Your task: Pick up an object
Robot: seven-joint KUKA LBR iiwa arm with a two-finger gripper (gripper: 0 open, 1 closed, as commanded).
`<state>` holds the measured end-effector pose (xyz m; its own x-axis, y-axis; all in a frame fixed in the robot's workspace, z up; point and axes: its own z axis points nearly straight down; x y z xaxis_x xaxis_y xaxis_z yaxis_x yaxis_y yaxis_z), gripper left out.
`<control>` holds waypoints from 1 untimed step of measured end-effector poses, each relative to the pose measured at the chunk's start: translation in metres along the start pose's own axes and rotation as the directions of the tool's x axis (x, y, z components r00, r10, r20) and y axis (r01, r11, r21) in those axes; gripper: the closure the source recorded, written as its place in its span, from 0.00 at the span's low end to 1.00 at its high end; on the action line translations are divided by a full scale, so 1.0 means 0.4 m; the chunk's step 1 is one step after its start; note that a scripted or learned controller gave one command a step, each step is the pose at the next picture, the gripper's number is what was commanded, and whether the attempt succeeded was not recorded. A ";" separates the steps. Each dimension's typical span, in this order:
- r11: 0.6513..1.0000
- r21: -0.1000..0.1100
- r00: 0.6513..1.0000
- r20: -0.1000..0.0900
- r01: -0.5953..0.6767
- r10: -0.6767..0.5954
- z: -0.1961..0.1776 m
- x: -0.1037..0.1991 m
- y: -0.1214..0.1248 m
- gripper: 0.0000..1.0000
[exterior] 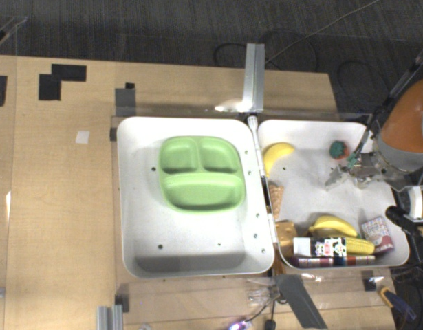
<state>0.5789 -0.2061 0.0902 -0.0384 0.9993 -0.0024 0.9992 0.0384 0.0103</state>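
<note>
A: Camera view: where do we find the claw (342, 172)?
B: Over the right bin (304, 139), near the teal ball (338, 148), fingers spread, holding nothing.
A: Any legible writing?
B: We read none; the label on the box (328, 247) beside the bananas (342, 229) is too small.

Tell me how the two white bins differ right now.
The left bin carries one large green divided plate; the right bin carries many small things, among them bananas and a teal ball. The claw is over the right bin, not the left. Both are shallow, white and round-cornered.
</note>
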 end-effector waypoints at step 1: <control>0.992 -0.007 0.992 0.002 0.126 -0.126 -0.007 0.088 -0.214 0.00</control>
<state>0.4920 -0.1740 0.0919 -0.1640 0.9864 -0.0057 0.9863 0.1641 0.0165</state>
